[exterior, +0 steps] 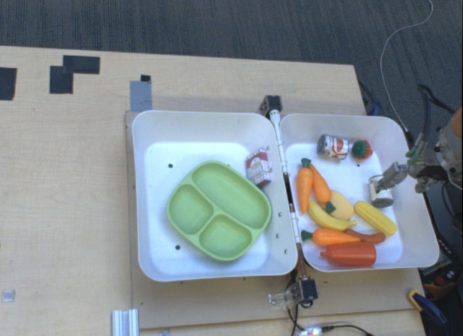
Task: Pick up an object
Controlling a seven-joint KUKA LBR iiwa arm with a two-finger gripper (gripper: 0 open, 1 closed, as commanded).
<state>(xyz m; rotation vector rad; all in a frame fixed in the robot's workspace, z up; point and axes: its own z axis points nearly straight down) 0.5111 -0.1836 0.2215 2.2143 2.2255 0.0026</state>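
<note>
Nothing is lifted yet. 2 bins (pixel 145 204) sit on the desk (pixel 65 197); the right one holds a can (pixel 333 146), 2 carrots (pixel 312 185), a banana (pixel 327 218) and corn (pixel 375 218). My jaws (pixel 381 190) hang low beside the corn, and I cannot tell whether they are parted. The grasp and lift remain.

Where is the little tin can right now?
The small tin can with the red-and-white label lies on its side at the far end of the right white bin, beside the red strawberry toy.
</note>
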